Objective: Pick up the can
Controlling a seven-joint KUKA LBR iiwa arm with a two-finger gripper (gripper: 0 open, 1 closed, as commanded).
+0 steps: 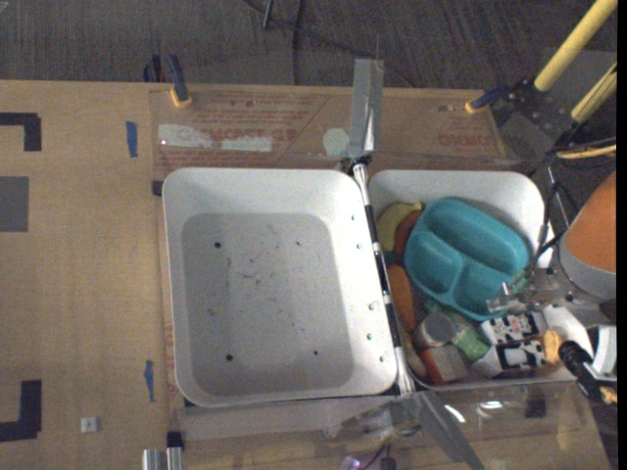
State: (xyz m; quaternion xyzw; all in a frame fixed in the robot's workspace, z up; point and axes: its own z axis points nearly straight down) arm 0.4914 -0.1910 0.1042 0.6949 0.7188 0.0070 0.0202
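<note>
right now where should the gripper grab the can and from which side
The can sits in the right bin, its round top facing up, crowded by the teal tray above it and a green item to its right. Best guess: come straight down and close the gripper across the rim, one finger on the can's left side and one on its lower right, where the gaps look widest.

Robotics lab or test cell, plywood-topped desk (78, 262) marked with black tape corners (22, 130) and blue tape strips (131, 138), two shallow white plastic bins (265, 186) clamped side by side, cables trailing over grey carpet floor (147, 13)
</note>
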